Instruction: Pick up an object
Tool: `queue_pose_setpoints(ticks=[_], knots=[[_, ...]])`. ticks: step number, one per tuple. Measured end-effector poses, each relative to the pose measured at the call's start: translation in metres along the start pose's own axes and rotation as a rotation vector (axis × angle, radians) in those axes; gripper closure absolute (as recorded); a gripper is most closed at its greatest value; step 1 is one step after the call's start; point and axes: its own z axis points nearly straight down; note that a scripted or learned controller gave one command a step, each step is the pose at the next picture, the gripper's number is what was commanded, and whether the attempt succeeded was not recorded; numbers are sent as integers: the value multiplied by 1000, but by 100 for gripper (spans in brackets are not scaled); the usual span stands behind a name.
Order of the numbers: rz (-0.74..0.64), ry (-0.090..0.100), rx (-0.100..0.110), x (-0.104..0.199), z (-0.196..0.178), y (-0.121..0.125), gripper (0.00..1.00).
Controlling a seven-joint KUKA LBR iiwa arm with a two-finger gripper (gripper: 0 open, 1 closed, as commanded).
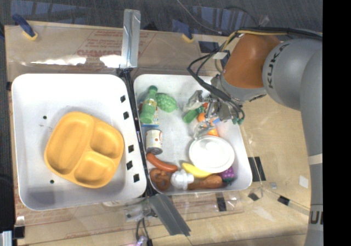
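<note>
Hand (211, 112) sits low in the right bin (174, 83), just above the white bowl (211, 153) and close to that bin's right wall. Whether it is released or clenched I cannot tell: metal parts, cables and small green and orange pieces crowd together there, and nothing can be seen held. The grey arm (290, 72) with its orange band (245, 63) comes in from the right, over the bin's upper right corner.

Left of the bowl, along the wall the two bins share, a green bottle (148, 107) lies with its long axis running roughly up and down the view, cap at the far end. Just right of the bottle sits a lumpy green toy (166, 102). Below the bottle a small can (154, 140) lies on its side. Lower left of the bowl a red sausage (162, 162) lies slantwise, and below it a brown piece (160, 179). A yellow banana (196, 171) touches the bowl's lower rim, long axis nearly level. Purple grapes (228, 174) lie at the bowl's lower right.

Open floor in this bin lies between the bowl and the bottle, and above the green toy. The left bin (33, 94) holds a yellow divided tray (83, 148), with bare floor all round it. Both bins rest on the worktop (274, 130).
</note>
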Motion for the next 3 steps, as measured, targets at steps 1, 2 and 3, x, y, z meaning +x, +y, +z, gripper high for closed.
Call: queue_pose_setpoints(ticks=[1, 2, 3], knots=[[243, -1, -1, 23, -1, 45, 0], [236, -3, 0, 21, -13, 46, 100], [-115, -9, 3, -20, -4, -2, 100]])
